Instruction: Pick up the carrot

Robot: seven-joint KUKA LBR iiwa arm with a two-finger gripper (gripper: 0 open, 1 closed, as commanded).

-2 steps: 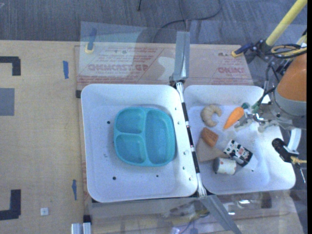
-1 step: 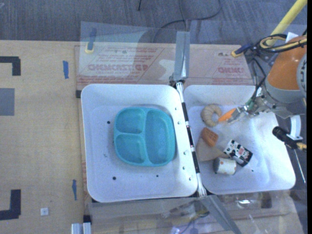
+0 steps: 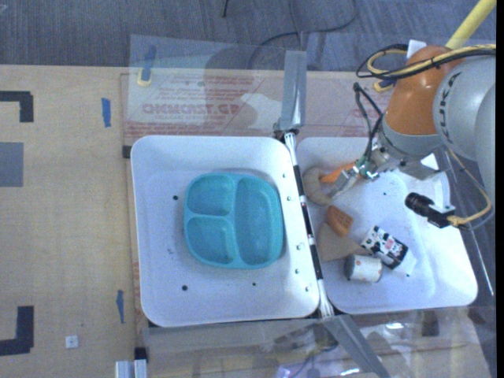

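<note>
plate (image 3: 234, 220) in left bin (image 3: 153, 211) | carrot (image 3: 339, 175), cup (image 3: 364, 268) in right bin (image 3: 449, 274)

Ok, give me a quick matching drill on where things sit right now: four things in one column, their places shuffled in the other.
Things:
1. teal divided plate
2. gripper
3. white cylinder
4. orange-brown chunk

Places:
A. lower part of the right bin, lowest of the four in the view
B. middle of the left bin
C. over the right bin's upper left part
D. right bin, between the gripper and the white cylinder

Pairs: 1-B, 2-C, 3-A, 4-D
</note>
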